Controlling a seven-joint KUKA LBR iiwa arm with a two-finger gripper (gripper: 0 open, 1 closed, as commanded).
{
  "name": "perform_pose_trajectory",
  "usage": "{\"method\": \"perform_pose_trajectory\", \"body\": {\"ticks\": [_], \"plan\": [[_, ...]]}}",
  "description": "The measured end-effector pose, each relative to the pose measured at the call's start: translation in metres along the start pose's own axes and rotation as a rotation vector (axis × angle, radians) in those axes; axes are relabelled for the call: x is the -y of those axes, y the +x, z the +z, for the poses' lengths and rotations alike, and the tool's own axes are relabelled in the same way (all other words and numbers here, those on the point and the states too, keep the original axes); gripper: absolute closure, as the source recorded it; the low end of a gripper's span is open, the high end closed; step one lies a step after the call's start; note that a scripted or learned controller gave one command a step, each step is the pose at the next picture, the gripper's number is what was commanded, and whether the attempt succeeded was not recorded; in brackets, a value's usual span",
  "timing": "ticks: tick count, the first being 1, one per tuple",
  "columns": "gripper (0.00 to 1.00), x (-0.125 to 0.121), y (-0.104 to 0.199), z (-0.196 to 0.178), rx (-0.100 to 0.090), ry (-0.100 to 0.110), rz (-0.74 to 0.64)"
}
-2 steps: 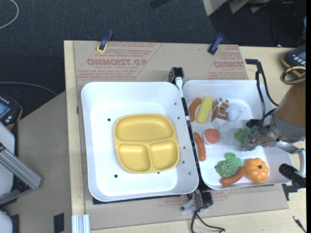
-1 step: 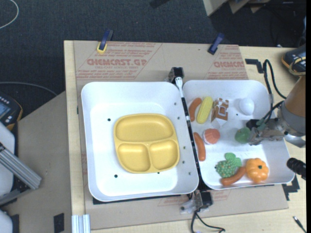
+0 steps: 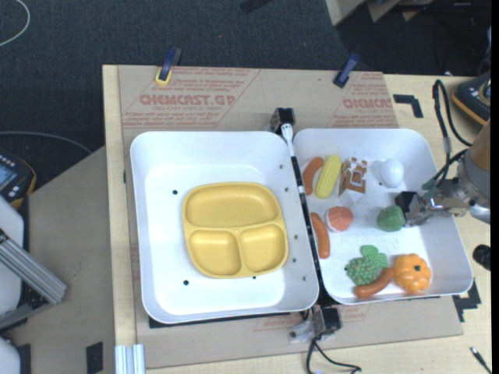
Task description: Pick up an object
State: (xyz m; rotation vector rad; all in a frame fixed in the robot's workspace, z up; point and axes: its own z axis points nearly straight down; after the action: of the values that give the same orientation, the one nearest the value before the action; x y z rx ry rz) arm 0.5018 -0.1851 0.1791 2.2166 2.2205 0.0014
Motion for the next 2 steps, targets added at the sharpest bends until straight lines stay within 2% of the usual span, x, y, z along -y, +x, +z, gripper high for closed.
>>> {"method": "perform_pose_trajectory", "body": {"ticks": [1,2], "plan": [[1.00,-0.002,-0.001,-0.047,0.001,-0.002,0.000],[1.00,-0.006,0.045,-0.048,-0.004,0.006,-0.003]]}}
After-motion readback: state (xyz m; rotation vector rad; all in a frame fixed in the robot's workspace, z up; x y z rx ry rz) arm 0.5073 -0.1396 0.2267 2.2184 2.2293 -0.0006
